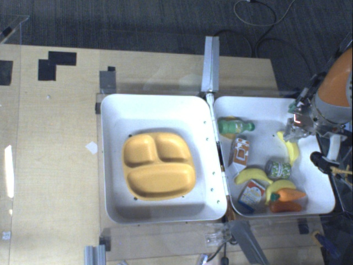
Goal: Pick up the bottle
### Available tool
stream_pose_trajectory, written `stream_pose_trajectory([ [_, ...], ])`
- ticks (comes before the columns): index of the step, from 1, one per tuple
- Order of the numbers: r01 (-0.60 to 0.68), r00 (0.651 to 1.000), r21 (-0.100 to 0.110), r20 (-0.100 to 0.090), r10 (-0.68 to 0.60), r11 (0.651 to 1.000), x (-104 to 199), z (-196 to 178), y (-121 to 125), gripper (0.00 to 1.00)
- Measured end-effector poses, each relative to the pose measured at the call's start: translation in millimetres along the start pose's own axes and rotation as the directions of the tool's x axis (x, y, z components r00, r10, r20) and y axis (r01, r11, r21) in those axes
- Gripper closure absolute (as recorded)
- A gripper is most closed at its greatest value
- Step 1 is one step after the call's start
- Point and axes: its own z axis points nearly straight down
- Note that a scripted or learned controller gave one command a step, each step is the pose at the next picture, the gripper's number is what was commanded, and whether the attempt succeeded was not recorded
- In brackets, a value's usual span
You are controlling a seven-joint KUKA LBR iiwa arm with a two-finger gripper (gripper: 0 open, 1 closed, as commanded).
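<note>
The bottle (235,126) is green with a yellow label and lies on its side at the far left of the right bin (259,105), cap toward the right. My gripper (297,121) hangs over the bin's right side, just above a yellow banana (290,148), about a hundred pixels right of the bottle. Nothing shows in its grasp.
The right bin also holds a brown carton (240,150), a second banana (252,175), a grey-green can (278,168), an orange carrot (287,196) and a small colourful box (251,195). A yellow divided tray (159,164) lies in the left bin (110,148).
</note>
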Motion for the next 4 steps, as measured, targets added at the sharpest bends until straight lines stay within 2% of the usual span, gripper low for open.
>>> stream_pose_trajectory([
  [1, -0.268, 0.963, 0.001, 0.000, 0.268, 0.963, 30, 23, 67, 1.00],
  [2, -0.205, 0.979, 0.000, 0.000, 0.205, 0.979, 33, 31, 67, 1.00],
  [3, -0.197, 0.980, -0.007, -0.001, 0.197, 0.980, 35, 18, 69, 1.00],
  [4, -0.201, 0.980, -0.004, 0.004, 0.201, 0.980, 31, 19, 68, 0.00],
])
